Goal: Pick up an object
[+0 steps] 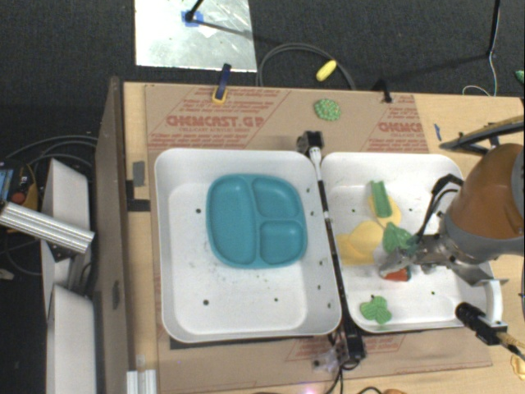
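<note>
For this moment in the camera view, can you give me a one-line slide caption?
Gripper low in the right bin among small toy pieces; teal divided plate sits in the left bin.

Grey arm reaching leftward, pincer (392,261) lowered

A robotics laboratory: a grey-and-orange industrial arm (492,212) works over a bench (246,113) lined with brown protective board printed "CHEMCAST". Two white bins (176,245) sit side by side, one to the left of the gripper (394,261), which hangs over the other. Loose cables (287,56) trail across dark carpet (66,39) beyond, near an aluminium extrusion (45,228) far left.
</note>
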You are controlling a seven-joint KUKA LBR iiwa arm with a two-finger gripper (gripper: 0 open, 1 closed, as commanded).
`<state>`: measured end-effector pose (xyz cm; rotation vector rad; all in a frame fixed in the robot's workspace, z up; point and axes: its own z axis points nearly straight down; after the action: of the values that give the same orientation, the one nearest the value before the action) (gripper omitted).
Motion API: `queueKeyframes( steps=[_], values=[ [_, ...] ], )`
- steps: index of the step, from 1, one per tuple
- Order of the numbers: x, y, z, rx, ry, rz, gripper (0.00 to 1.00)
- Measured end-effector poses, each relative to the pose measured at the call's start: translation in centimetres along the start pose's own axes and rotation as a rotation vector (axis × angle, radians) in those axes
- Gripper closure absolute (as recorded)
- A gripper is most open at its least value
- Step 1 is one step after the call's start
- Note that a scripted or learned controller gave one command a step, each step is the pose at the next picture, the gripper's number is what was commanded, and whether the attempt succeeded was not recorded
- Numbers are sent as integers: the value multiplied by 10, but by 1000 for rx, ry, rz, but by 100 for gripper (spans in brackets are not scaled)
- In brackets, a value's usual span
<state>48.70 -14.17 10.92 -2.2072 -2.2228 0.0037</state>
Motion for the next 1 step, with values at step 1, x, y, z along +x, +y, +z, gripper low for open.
queueKeyframes(
  steps=[1],
  values=[
    [-51, 75, 24, -17, -9, 2, 0]
  ],
)
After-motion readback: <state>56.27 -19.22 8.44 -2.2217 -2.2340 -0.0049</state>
